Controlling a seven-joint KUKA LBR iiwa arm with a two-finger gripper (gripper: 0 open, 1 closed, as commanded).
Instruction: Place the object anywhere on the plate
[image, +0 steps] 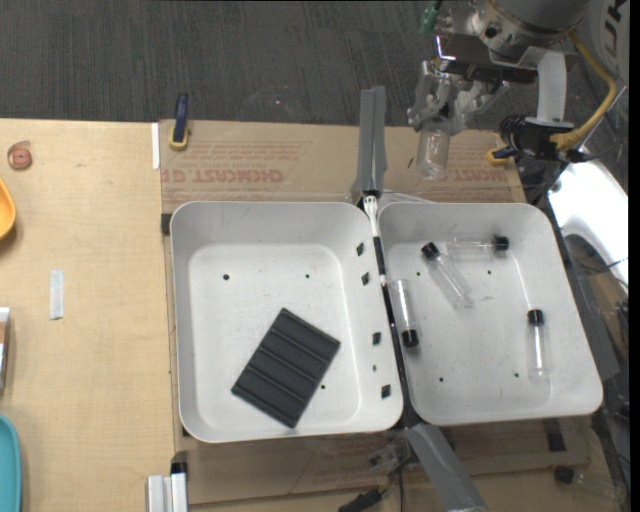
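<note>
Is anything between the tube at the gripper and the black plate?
Only the grey post and the bins' joined walls lie between the clear tube, whose top sits between the gripper fingers, and the black plate. Nothing lies on the plate.

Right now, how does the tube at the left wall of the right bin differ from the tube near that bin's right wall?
The left tube lies against the divider wall with its black cap at the lower end. The right tube lies apart from its wall, cap at the upper end. Both are clear, black-capped and lie flat, nearly parallel, in the right bin.
</note>
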